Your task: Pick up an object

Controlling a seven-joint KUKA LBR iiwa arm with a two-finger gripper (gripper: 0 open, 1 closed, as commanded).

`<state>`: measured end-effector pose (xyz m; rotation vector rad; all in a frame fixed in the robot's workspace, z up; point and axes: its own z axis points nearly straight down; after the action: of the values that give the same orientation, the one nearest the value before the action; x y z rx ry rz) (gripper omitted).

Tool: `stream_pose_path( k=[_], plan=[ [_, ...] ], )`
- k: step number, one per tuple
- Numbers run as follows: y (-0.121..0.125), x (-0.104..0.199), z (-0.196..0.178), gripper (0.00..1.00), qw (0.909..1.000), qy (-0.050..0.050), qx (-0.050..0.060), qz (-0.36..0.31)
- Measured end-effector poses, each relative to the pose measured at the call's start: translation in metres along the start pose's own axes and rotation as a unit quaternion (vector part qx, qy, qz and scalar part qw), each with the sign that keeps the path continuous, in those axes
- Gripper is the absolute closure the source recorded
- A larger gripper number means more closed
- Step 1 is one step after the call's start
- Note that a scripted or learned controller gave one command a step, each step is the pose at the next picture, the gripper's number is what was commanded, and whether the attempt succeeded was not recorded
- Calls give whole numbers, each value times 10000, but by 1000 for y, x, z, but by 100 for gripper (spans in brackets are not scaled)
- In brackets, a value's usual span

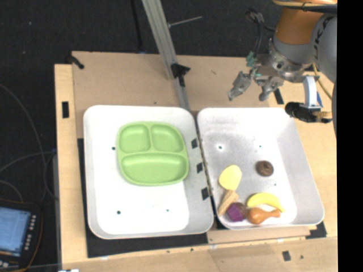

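Yellow plastic is seen in two of the toys clustered in the right bin (295,152): a pale yellow chip-shaped piece (229,177) near the bin's centre-left, and a banana (265,200) toward its 5 o'clock corner. Touching the banana at its 7 o'clock side lies an orange-brown drumstick (262,213), and just beside that, at 9 o'clock, a purple piece (236,212). A tan cone (227,199) is wedged between the chip-shaped piece and the purple one. A brown round piece (264,168) sits apart, at about 1 o'clock from the banana. No brand, label or writing can be read on any of them.

The end effector (253,88) is held above the table (113,78), beyond the right bin's far rim, at roughly 12 o'clock from the toy cluster and well apart from it. Its two fingers are spread, one tip toward 8 o'clock and the other toward 5 o'clock, with nothing between them. The arm's orange band (303,16) is seen at 1 o'clock from it.

In the left bin (102,208), at 9 o'clock from the toys, a green divided plate (152,153) lies flat. A metal post (161,38) rises from between the bins' far edges toward 11 o'clock. A screen device (17,231) is seen at the lower left corner, off the table.
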<state>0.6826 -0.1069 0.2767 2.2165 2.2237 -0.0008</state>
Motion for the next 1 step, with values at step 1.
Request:
stream_pose_path(
  k=[1],
  plan=[
    [0,0,0,0,10000,-3,1,-3]
  ],
)
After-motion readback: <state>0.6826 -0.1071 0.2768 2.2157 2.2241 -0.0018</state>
